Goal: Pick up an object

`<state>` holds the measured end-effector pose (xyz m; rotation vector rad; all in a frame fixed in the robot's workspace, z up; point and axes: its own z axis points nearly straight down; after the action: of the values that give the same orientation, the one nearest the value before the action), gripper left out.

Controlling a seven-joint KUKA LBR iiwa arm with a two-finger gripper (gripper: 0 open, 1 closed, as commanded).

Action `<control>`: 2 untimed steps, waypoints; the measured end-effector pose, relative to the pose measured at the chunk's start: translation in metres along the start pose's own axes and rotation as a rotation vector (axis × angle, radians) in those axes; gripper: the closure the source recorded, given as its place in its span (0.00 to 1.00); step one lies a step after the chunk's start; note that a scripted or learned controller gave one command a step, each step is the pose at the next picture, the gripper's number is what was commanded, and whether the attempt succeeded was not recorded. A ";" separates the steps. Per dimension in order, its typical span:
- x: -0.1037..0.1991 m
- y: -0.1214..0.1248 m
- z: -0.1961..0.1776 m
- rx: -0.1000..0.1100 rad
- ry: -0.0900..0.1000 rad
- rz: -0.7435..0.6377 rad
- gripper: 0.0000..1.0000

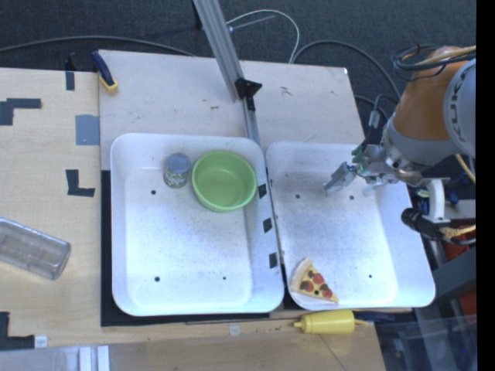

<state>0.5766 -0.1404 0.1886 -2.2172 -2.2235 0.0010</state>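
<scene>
Tool (340,179) tilted low over right bin (402,284), holding nothing.

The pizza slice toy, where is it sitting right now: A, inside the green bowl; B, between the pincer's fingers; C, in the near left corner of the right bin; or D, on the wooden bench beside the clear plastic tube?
C: the pizza slice toy lies in the right bin, at its near left corner, beside the divide between the bins.
</scene>
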 end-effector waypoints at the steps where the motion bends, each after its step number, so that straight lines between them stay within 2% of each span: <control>1: 0.000 0.000 0.000 0.000 0.000 0.000 0.00; 2: 0.000 -0.011 0.050 0.006 0.000 0.002 0.00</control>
<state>0.5656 -0.1403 0.1386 -2.2166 -2.2185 0.0080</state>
